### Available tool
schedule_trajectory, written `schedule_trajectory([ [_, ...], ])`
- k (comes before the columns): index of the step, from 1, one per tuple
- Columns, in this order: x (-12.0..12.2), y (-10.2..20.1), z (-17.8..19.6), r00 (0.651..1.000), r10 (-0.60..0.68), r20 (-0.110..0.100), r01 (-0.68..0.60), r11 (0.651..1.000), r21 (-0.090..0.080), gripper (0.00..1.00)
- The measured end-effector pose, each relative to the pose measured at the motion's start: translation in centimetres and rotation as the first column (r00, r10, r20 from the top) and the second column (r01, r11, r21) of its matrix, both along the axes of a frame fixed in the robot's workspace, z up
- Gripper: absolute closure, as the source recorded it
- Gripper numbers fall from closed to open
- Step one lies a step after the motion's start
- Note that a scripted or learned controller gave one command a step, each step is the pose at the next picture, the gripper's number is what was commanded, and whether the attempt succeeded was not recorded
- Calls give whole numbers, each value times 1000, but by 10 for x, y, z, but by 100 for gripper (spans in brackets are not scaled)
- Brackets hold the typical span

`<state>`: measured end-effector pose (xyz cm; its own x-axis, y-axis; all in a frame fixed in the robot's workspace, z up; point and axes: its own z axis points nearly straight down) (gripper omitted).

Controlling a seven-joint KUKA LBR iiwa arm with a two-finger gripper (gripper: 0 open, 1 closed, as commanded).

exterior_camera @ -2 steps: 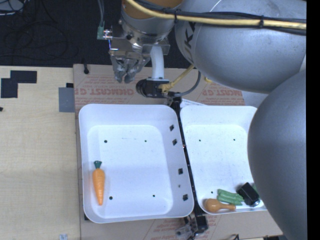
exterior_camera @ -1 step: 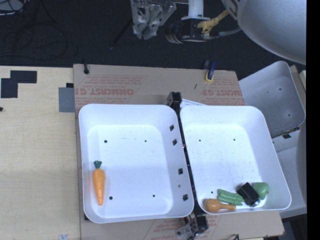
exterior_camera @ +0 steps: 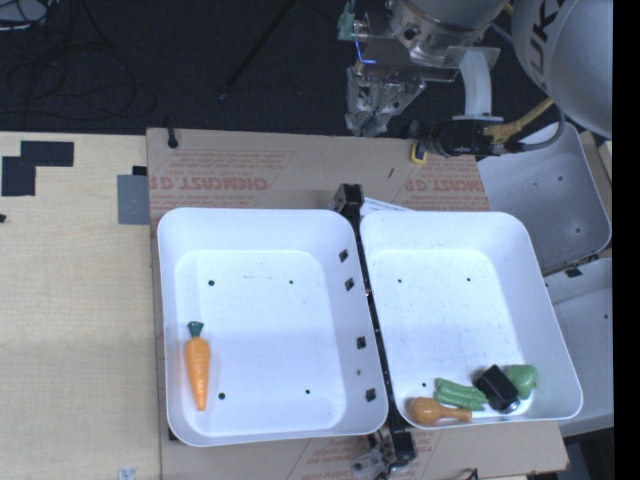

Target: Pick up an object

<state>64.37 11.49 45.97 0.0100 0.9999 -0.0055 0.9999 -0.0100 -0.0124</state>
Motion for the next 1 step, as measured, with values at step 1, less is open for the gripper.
schedule_trajectory([
  [1, -1, -22, -112, 1000, 7, -3, -7, 1000, 2, 100],
])
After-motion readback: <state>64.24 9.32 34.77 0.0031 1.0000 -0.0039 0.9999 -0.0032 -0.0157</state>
